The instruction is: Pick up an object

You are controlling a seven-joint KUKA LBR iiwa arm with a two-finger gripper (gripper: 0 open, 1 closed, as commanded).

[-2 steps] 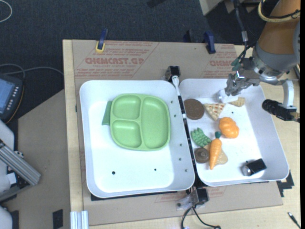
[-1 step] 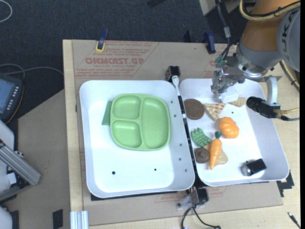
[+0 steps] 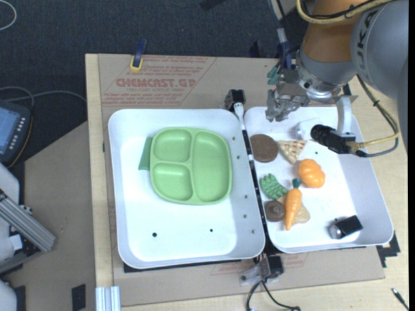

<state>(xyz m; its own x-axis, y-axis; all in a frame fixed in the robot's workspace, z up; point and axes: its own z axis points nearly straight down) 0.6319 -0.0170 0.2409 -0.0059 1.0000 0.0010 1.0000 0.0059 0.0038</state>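
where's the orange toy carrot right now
The orange toy carrot lies in the right white bin, near its front-left, just below the orange pumpkin and beside the green ridged piece.

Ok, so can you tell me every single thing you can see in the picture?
bins: 2, white, side by side on the bench
plate: 1, light green, three sections, in the left bin
brown disc: 1, brown, right bin near the divider
wedge: 1, tan, right of the brown disc
pumpkin: 1, orange, middle of the right bin
leafy toy: 1, green, below the brown disc
carrot: 1, orange, near the front of the right bin
black block: 1, black, front right corner
clamp: 1, blue and yellow, back edge of the board
arm: 1, grey and orange, reaching over the right bin
gripper: 1, metal, above the right bin's back edge
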